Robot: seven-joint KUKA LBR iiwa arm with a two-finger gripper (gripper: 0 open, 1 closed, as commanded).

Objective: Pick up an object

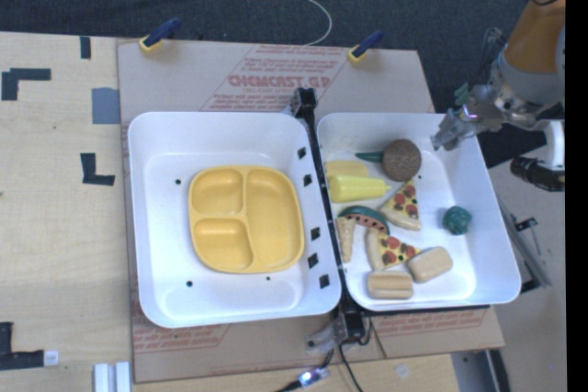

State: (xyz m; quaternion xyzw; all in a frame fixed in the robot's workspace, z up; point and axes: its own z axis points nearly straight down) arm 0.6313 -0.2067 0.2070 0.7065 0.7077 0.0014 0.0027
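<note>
Candidates: task names no single object; the pickable things all lie in the right bin (478, 197), clustered toward its left wall and near edge.
Brown ball (401, 160): nearest my gripper, round and rough-looking. Risk: likely rolls off a closing pinch that lands off-centre.
Yellow piece (354, 182): lies touching the dividing wall. Risk: a finger coming down on that side could strike the rim.
Pizza slices (403, 207): flat, one beside the yellow piece, another (390, 250) lower down. Risk: thin edges, fingers may skate over them and close on nothing.
Watermelon slice (365, 217): wedged between the pizza pieces. Risk: lifting it may drag neighbours.
Bread pieces (429, 263): two pale blocks at the near edge, almost touching. Risk: I could nudge one while pinching the other.
Teal ball (457, 218): stands apart near the right wall, bare floor round it. Probably the cleanest approach, though it is small and round.
Gripper (450, 131): over the far right corner of the right bin, above the rim, nothing seen between my fingers. Whether they are spread or pressed together, I cannot tell; too small and blurred.
Rim hazard: a straight descent from here looks likely to meet the bin wall rather than an object.
Left bin (152, 197): holds a yellow divided plate (246, 218), well apart from me.
</note>
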